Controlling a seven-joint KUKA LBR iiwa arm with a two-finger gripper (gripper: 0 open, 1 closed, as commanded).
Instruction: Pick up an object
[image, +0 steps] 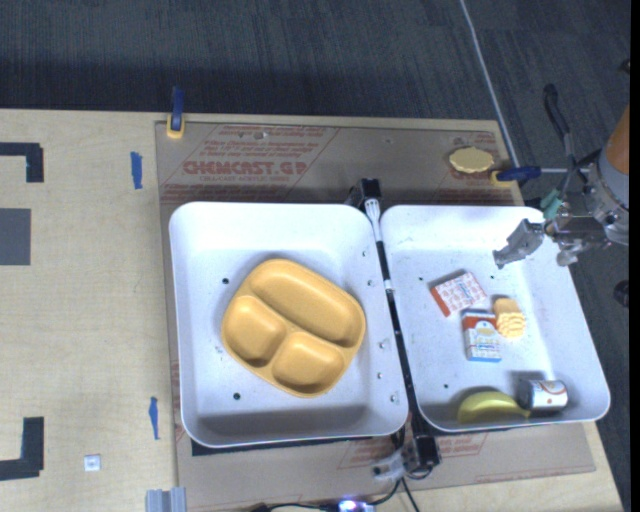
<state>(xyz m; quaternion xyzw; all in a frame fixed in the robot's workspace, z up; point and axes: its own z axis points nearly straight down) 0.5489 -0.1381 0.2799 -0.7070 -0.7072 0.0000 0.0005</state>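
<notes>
The right bin (420, 235) holds several small items: a red and white packet (458, 292), a small carton (483, 338), a ridged yellow piece (511, 318), a banana (490, 405) and a silver can (546, 393). My gripper (541, 250) hangs over the bin's far right corner, above and to the right of the packet. Its two fingers (516, 245) stand apart, so it is open, with nothing between them.
The left bin (195, 235) carries a yellow three-part tray (292, 325). A black divider (385, 300) runs between the bins. On the bench behind the right bin lies a yellow disc (471, 160).
</notes>
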